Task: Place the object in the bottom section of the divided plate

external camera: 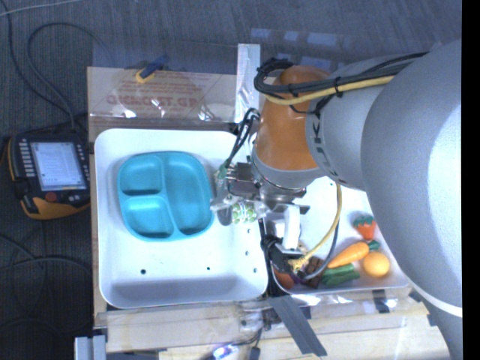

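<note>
arm (390, 141) cut off by right and top edges, covers most of right bin (390, 283). gripper (234, 201) blurred, just right of the blue divided plate (165, 193); fingers hidden under wrist. small green thing (241, 214) at the gripper too blurred to identify. dark items right of the plate, under arm, partly hidden.

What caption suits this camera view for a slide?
Grey arm over two shallow white bins, blue plastic divided plate in the left one, toy vegetables in the right.
</note>
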### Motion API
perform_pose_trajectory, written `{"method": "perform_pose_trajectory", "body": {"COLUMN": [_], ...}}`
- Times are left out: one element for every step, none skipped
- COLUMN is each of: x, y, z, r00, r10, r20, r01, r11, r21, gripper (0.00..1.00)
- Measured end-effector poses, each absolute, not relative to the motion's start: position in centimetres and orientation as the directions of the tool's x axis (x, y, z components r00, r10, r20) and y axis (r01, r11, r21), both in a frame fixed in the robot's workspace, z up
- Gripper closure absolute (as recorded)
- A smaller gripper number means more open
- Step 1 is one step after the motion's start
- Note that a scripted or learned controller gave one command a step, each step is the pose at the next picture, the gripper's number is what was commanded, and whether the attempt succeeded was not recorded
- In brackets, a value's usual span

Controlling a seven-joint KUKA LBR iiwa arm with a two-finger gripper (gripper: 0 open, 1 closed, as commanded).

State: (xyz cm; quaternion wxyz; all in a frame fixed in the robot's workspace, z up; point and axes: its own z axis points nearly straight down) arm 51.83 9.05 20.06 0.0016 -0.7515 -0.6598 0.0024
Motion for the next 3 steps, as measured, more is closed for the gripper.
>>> {"method": "perform_pose_trajectory", "body": {"x": [58.5, 60.1, 60.1], "y": [14.5, 16.2, 16.2], "z": [23.6, 19.1, 19.1], "r00": [0.022, 0.289, 0.289], "r10": [1.0, 0.957, 0.957], "r20": [-0.003, -0.006, -0.006], "r01": [1.0, 0.957, 0.957], "r11": [-0.022, -0.289, -0.289], "r21": [-0.003, -0.004, -0.003], "gripper": [1.0, 1.0, 0.0]}}
